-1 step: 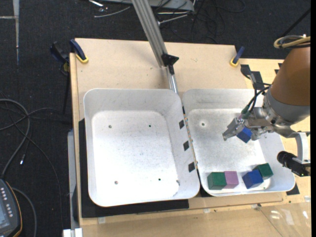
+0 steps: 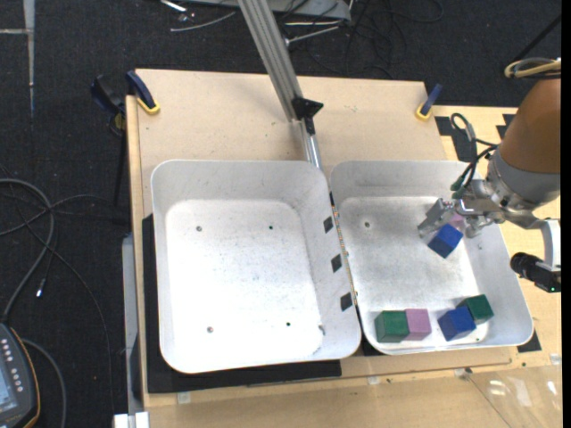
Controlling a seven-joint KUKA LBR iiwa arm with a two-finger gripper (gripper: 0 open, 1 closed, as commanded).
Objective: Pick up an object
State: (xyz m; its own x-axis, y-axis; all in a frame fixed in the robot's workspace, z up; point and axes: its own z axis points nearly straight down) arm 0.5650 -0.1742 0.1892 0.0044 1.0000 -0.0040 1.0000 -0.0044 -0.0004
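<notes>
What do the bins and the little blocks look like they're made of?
The bins look like moulded white plastic: smooth, matte, rounded corners, dark speckled scuffs. The blocks, green, pink and blue, look like painted wood or foam, uniformly coloured with a dull finish; which one can't be told.

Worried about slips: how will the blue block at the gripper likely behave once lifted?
The blue block looks rigid with flat faces, so it probably won't roll. It sits tilted under the gripper, so it may twist or slip. It looks small, likely light.
</notes>
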